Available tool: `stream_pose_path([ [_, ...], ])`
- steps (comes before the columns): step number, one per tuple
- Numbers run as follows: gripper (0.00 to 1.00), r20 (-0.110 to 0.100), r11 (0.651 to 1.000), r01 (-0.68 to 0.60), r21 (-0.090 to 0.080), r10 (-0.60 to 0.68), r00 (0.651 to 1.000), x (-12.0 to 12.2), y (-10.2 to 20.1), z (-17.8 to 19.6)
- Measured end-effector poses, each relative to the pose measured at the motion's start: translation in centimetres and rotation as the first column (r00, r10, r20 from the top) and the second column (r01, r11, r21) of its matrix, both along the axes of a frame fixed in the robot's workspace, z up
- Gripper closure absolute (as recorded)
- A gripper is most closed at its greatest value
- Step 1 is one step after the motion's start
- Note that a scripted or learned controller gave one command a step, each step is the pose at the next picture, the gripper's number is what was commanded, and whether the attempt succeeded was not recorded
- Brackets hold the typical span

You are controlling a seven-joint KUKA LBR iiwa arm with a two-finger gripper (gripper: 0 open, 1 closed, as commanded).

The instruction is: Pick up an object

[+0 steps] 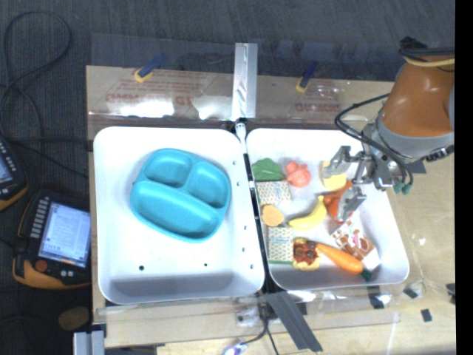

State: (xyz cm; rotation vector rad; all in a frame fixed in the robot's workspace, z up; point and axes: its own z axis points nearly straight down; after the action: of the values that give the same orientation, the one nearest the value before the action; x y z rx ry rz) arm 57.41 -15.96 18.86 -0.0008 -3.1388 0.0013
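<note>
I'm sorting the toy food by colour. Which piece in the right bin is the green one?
The green piece in the right bin's far left corner, beside the pink piece. The banana is yellow and the carrot orange.

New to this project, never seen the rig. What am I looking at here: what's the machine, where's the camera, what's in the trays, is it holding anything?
One camera looks down at a slant on a bench with two shallow white bins. The robot arm, grey with an orange band, reaches in from the right. Its gripper has two fingers, open, low over the right bin, with nothing between them. That bin holds toy food: a banana, a carrot, a green piece, a pink piece and small printed packets. The left bin holds a blue divided plate. The job is to pick up an object; none is picked up yet.
</note>
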Motion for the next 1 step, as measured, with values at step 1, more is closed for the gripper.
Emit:
stream_pose_path([
  [1,0.0,0.002,0.918,0.397,-0.002,-0.397,0.918,2.73,-2.88,0.4],
])
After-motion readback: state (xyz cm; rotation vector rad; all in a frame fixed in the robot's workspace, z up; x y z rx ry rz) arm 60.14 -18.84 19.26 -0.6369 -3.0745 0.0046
